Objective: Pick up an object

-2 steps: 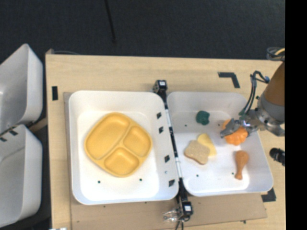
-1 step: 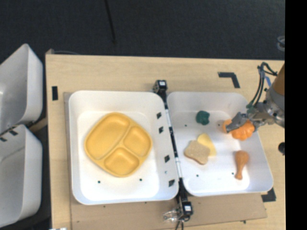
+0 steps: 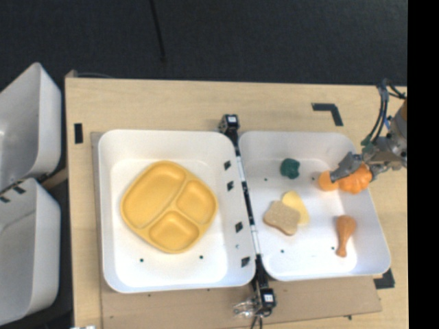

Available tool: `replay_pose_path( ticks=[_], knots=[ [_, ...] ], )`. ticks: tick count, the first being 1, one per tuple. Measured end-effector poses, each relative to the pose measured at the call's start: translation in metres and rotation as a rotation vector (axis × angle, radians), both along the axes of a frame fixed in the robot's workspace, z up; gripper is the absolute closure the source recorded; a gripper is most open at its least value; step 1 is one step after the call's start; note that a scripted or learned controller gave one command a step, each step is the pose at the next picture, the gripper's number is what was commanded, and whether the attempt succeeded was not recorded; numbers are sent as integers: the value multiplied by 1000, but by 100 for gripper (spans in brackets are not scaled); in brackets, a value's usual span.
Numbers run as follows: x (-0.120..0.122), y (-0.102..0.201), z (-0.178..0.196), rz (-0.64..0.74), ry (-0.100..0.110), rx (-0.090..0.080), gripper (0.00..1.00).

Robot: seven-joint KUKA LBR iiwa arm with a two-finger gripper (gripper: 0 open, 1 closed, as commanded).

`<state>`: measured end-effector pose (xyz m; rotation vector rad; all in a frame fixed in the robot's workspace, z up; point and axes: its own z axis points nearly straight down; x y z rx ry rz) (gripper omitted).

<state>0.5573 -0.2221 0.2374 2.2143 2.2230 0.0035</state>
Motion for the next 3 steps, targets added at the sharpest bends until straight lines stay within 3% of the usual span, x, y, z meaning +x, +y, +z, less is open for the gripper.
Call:
replay_pose_path(
  ticks=[2, 3],
  knots=[
    [21, 86, 9, 3, 2, 2, 100],
    [41, 145, 11, 4, 2, 2, 100]
  ],
)
